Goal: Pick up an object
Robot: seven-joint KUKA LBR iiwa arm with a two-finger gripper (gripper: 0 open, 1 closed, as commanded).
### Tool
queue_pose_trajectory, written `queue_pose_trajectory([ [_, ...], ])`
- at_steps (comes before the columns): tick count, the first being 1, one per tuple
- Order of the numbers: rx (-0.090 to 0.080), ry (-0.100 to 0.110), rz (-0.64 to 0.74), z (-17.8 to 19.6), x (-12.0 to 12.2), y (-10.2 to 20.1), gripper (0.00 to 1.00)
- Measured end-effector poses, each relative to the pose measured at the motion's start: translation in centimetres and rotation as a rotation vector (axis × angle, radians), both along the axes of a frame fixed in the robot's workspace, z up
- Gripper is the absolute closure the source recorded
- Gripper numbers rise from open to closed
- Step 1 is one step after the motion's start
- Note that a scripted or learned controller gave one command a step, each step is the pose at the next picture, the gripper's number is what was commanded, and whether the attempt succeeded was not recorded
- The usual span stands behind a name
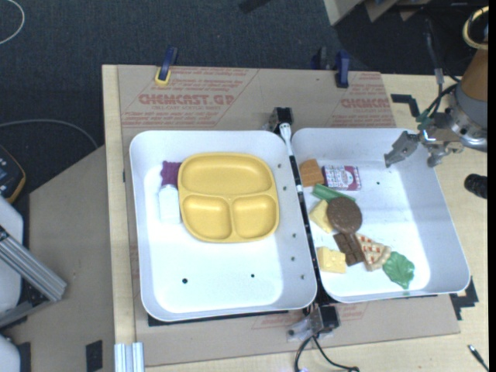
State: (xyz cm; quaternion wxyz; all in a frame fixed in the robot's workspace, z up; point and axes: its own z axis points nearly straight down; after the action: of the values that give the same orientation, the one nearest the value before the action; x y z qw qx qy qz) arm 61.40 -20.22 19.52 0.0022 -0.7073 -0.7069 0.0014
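Observation:
My gripper (418, 150) hangs over the far right part of the right bin (434, 215), its two grey fingers spread apart with nothing between them. The small objects lie in the left half of that bin, well left of the gripper: an orange-brown block (311, 173), a red and white packet (342, 177), a brown round cookie (345, 215), a green strip (329, 194), a yellow cheese wedge (332, 260), a brown bar (350, 248), a waffle-like slice (373, 253) and a green leafy piece (399, 269).
The left bin (209, 285) holds a yellow three-compartment plate (228, 195), with a purple item (170, 172) and a white item (168, 204) at its left side. Clamps hold the cardboard bench top at the back edge.

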Motion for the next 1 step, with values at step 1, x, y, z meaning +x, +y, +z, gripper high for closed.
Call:
queue_pose_trajectory([
  [1,0.001,0.002,0.002,-6.33,0.22,0.42,0.00],
])
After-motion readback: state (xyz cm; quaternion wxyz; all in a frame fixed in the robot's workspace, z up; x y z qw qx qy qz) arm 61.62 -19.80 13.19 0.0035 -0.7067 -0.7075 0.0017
